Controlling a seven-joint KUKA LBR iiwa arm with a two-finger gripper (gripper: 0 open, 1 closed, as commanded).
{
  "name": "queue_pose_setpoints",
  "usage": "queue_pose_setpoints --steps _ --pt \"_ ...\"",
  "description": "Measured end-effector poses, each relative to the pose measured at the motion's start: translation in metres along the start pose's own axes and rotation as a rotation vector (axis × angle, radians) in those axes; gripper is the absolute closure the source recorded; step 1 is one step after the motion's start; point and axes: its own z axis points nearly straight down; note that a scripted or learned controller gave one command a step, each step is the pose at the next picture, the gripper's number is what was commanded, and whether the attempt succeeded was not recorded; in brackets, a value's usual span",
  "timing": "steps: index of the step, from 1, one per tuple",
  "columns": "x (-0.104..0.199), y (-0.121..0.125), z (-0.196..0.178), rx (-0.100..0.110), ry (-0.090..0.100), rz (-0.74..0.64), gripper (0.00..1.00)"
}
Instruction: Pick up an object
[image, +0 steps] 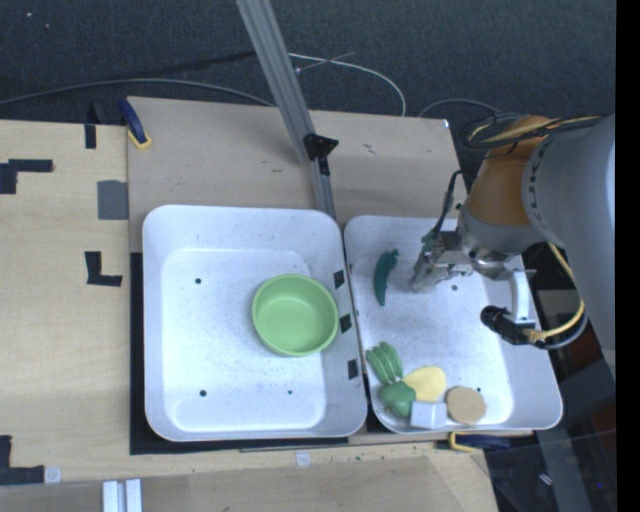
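The gripper (428, 268) hangs low over the right bin (500, 340), in its upper half toward the far edge, with the grey arm (560, 190) and its orange band (497, 190) reaching in from the right side. Its 2 dark fingers point down and to the left; nothing shows between them, and whether they stand apart or together cannot be told from this slant. Just beside the gripper, toward the bin's left wall, lies a dark green pepper-shaped piece (385, 275), lengthwise and apart from the fingertips. At the near edge of the same bin sits a cluster of 5 small things: a bunch of green stalks (384, 360), a round green piece (397, 399) touching it, a yellow lemon-like piece (427, 382), a small pale block (428, 414) in front of that, and a tan round disc (466, 404) toward the near right corner. The left bin (200, 300) carries 1 light green bowl (294, 315), upright, right of its middle and near the wall it shares with the right bin. A grey pole (285, 90) slants down from the top of the bench to the far edge between the 2 bins.
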Motion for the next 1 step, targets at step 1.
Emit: queue_pose_setpoints --steps 1 --pt "0.0076 0.0086 -0.0530 -0.006 -0.001 0.000 1.00"
